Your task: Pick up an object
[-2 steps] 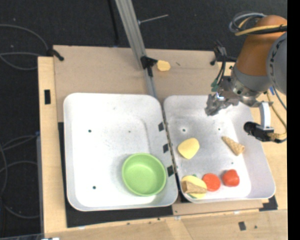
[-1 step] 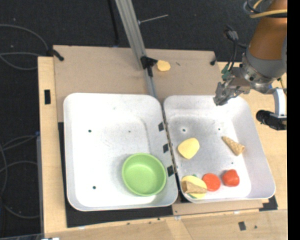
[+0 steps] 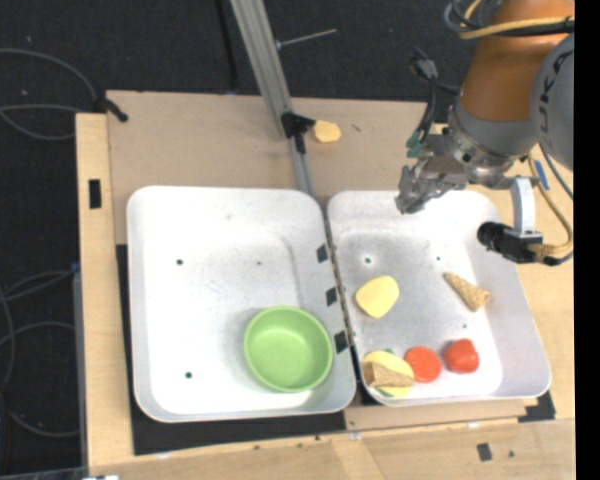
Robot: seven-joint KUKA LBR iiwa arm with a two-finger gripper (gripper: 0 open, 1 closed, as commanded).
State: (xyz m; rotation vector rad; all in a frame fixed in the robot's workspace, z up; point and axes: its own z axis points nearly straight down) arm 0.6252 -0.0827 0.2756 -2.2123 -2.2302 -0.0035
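Note:
My gripper [image 3: 412,200] hangs over the back edge of the right bin [image 3: 430,238], above and behind all the objects, with nothing seen between its fingers. Lower in that bin lie a yellow rounded piece [image 3: 377,296], a tan cone-shaped piece [image 3: 467,290], a red block [image 3: 462,356], an orange-red ball [image 3: 422,364] and a yellow-and-tan piece [image 3: 388,373] at the front left corner. A green bowl [image 3: 288,348] sits in the left bin [image 3: 200,268] near its front right.
A slanted metal post [image 3: 265,58] stands behind the bins, its foot at the divider. A small yellow object [image 3: 327,132] lies on the bench behind the bins. A black cable fitting [image 3: 510,240] juts over the right bin's right side.

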